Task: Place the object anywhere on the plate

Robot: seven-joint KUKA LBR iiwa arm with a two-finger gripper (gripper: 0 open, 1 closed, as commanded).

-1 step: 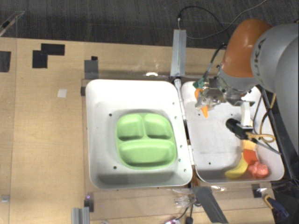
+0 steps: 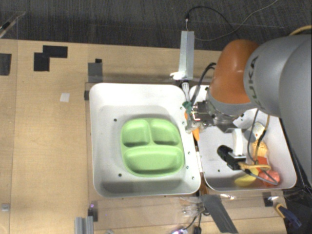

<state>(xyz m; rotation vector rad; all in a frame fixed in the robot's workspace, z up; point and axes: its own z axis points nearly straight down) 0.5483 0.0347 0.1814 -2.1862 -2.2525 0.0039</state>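
1. In the near right corner of the right bin (image 2: pixel 217 172) you see small things heaped together, among them a yellow piece (image 2: pixel 245 181) and a red piece (image 2: pixel 272 177).
2. The green plate (image 2: pixel 152 146) sits in the middle of the left bin (image 2: pixel 105 130), well apart from that heap.
3. Farther back, the gripper (image 2: pixel 197 116) hangs over the right bin's left wall, with an orange bit (image 2: pixel 195 134) just beside it. You cannot tell whether the gripper is wide, narrow or holding anything.

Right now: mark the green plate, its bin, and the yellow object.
green plate (image 2: pixel 152 161), camera view, large lower compartment.
bin (image 2: pixel 108 140), camera view, bare floor left of plate.
yellow object (image 2: pixel 244 181), camera view, its middle.
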